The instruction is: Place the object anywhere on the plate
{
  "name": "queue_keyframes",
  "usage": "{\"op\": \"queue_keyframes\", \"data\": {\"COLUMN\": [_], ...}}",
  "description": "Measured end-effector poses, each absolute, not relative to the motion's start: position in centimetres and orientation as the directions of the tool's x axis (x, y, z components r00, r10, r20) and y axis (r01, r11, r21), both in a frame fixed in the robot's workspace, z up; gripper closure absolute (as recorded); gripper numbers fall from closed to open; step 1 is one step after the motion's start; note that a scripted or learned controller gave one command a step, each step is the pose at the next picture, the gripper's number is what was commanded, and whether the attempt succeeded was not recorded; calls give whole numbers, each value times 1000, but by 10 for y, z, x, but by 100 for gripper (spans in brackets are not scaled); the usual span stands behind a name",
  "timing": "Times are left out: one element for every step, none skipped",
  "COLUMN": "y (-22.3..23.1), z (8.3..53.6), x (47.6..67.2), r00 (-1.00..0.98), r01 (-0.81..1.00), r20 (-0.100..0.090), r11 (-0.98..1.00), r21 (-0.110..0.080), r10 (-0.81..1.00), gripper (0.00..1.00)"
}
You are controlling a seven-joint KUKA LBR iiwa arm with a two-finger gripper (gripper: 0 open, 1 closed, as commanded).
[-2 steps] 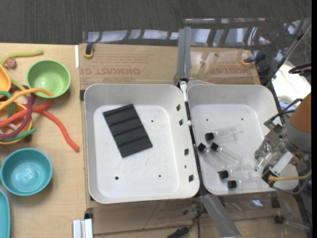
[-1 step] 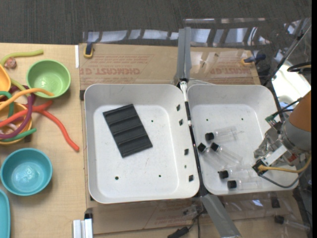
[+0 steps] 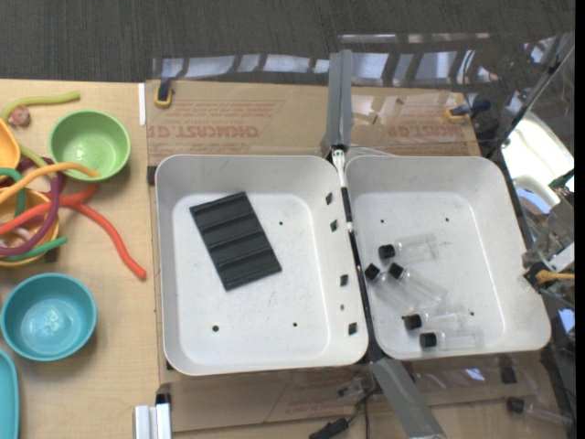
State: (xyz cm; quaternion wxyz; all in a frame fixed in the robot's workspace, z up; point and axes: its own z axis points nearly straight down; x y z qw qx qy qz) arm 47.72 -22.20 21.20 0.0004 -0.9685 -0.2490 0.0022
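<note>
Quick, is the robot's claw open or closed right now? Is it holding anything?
Gripper: at the right white bin's right rim; open or closed cannot be told, and nothing is seen held.

1. The arm is tucked way over at the far right edge of the view, about mid-height, so just a sliver of it is in frame.
2. What I take to be the gripper end is a small greyish clump of hardware with a yellow-orange streak on its lower side.
3. It's pointing roughly leftward, into the scene.
4. It's too small and cluttered to make out wrist angle or any finer pose.
</note>
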Motion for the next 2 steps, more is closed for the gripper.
{"op": "queue_keyframes", "data": {"y": [-218,-220], "z": [132,292], "x": [479,493], "r00": [799,765], "r01": [601,644], "r20": [2,-4], "r11": [-799,-765], "r21": [-6,-2], "r10": [601,644], "gripper": [100,100]}}
